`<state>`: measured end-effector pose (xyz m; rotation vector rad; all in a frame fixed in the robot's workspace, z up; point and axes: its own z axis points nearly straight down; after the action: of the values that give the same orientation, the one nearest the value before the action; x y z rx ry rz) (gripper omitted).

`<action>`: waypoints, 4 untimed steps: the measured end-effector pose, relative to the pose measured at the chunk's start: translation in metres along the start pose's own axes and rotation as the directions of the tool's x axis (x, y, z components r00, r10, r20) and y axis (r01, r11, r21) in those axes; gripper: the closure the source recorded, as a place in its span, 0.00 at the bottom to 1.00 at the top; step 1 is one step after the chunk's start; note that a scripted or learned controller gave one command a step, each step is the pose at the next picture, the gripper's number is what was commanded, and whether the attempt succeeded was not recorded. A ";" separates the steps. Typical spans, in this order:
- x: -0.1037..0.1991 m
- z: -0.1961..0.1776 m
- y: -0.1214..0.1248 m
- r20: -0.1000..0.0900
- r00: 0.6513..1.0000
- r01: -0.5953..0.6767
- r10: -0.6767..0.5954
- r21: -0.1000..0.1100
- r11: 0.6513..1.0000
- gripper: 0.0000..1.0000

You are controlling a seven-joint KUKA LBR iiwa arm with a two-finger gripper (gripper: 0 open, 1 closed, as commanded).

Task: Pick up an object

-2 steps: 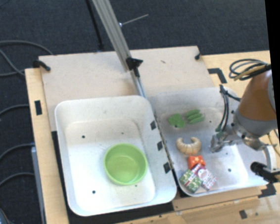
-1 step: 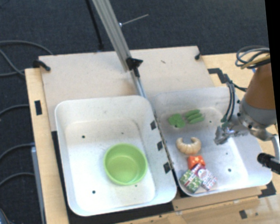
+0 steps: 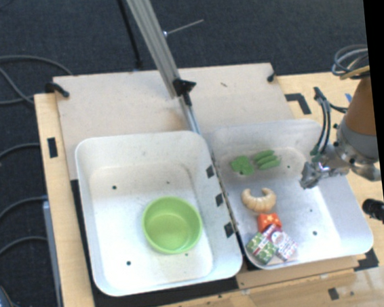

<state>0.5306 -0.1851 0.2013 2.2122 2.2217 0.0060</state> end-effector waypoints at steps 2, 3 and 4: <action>-0.001 -0.078 -0.006 0.000 1.000 0.001 -0.001 0.003 1.000 1.00; 0.052 -0.083 0.000 -0.003 1.000 0.004 -0.004 0.005 1.000 1.00; 0.103 -0.087 0.007 -0.002 1.000 0.004 -0.004 0.003 1.000 1.00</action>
<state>0.5361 -0.0819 0.2884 2.2106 2.2291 0.0046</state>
